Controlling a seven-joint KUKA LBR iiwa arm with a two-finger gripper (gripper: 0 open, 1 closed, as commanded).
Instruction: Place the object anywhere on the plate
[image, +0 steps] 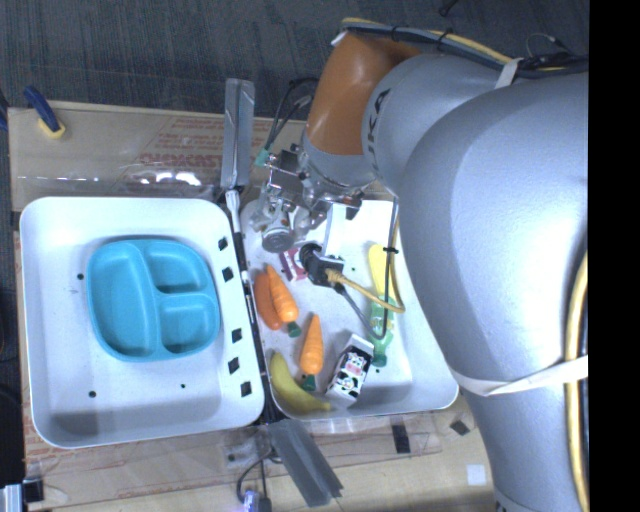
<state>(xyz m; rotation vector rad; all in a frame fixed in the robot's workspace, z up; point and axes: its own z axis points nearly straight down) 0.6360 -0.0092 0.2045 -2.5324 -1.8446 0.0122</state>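
Camera view from above the bench has the grey arm as its biggest shape, swelling across the right side with its orange band near the top and tapering down toward the right-hand bin. Next in size come the two shallow white bins, side by side: the left bin and the right bin, the latter partly hidden under the arm. A blue plate with three compartments lies in the middle of the left bin, with nothing on it. At the end of the arm the gripper hangs over the upper left part of the right bin, close to the divider between the bins; its fingers are lost in a clutter of metal parts and cables, so how far apart they stand, and whether anything sits between them, I cannot tell. The loose things lie in the right bin, well apart from the plate: a banana along the lower edge, one carrot just below the gripper, a second carrot lower down, a small black and white carton beside the banana, and a yellow piece near the arm.
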